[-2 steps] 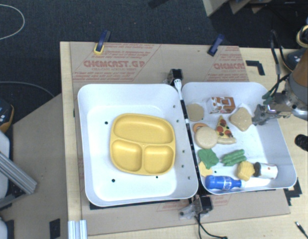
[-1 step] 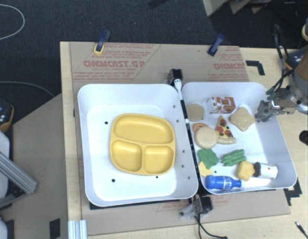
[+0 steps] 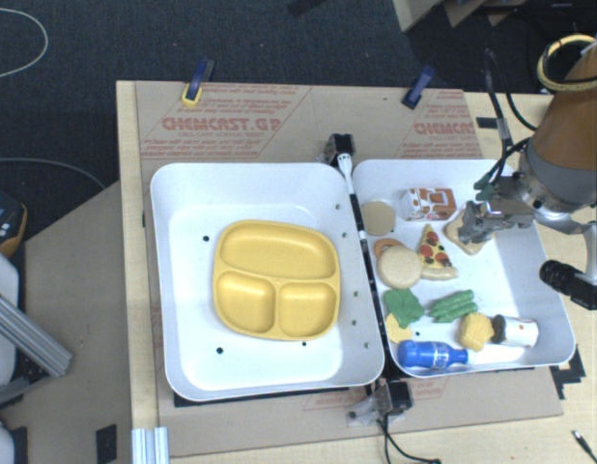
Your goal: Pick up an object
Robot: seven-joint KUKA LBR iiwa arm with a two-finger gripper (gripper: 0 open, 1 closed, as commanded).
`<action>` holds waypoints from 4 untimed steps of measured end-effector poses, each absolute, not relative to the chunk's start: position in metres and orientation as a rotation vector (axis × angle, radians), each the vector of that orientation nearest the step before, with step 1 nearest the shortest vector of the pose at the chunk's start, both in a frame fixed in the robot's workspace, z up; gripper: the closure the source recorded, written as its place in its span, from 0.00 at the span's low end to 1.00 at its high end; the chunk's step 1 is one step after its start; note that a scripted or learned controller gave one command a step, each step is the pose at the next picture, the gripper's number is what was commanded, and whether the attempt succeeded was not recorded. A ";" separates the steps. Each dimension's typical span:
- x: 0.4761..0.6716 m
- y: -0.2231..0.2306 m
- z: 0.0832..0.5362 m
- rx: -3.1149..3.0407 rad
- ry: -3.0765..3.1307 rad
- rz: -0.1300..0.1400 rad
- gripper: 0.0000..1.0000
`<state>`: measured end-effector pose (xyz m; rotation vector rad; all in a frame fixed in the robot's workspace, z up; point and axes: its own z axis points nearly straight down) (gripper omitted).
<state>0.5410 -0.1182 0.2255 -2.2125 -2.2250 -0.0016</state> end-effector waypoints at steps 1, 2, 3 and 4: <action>0.519 -0.079 0.231 -2.215 -2.222 0.001 1.00; 0.510 -0.034 0.220 -2.214 -2.222 0.002 1.00; 0.506 -0.044 0.235 -2.224 -2.223 -0.003 1.00; 0.501 -0.051 0.230 -2.221 -2.219 0.002 1.00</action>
